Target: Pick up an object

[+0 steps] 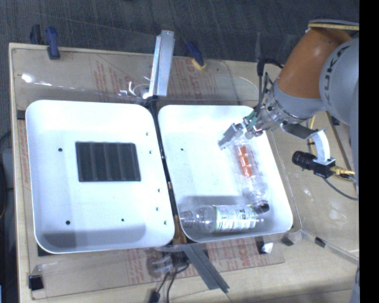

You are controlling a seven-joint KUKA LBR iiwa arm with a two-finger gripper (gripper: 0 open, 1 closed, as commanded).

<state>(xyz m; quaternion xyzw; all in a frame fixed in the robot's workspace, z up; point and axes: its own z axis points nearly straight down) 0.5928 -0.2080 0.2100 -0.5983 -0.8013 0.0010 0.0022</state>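
1. The bottle [247,166] with the orange label lies in the right bin [196,169], near its right wall. Its long axis runs from the far side toward the near side, with the cap end near.
2. My gripper [237,131] is just at the far end of this bottle, so the bottle stretches away from me toward the near wall. I cannot tell if the gripper is released or clenched, and I see nothing held in it.
3. A second bottle [224,218] lies across the near wall of the same bin, almost at a right angle to the first, and their ends are close together.
4. Both bottles are clear plastic, round and smooth, so I judge they can roll or slip.
5. The left bin [50,188] holds a dark ribbed block [107,161].
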